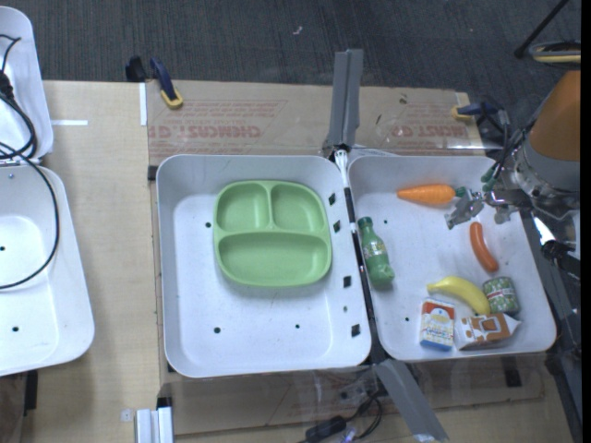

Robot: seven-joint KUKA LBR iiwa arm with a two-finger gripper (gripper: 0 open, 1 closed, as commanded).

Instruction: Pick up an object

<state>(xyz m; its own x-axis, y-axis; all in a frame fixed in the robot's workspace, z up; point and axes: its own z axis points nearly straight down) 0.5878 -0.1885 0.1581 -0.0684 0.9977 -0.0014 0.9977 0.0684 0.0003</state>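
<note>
While nothing sits between the fingers yet, I judge the pick as barely begun: every candidate lies loose in the right bin (406, 340), and the grasp and lift are all left to do.

Starting at the near edge of that bin, I see a small carton (438, 325) standing toward the near right corner, with a second carton (486, 330) tipped on its side just right of it, the two touching or nearly so. Just behind them a banana (459, 292) lies at a slant, and a green can (500, 295) sits beside its right end, close to the bin's right wall. Along the bin's left wall a green bottle (375, 251) lies on its side, well apart from the rest.

Further back, a red sausage (482, 246) lies near the right wall, pointing roughly near to far. Behind it, toward the far edge, a carrot (428, 193) lies crosswise. The gripper (468, 205) hangs just right of the carrot's thick end and just above the sausage's far end; its fingers look spread apart, clamped on nothing. Whether it touches either one I cannot tell from this angle.

The left bin (185, 275) carries only a green divided plate (272, 232), lying flat toward its far half.

From here I would expect the carrot or the sausage to be the likeliest target, since both lie closest to the fingers, but no object has left the bin floor.
</note>
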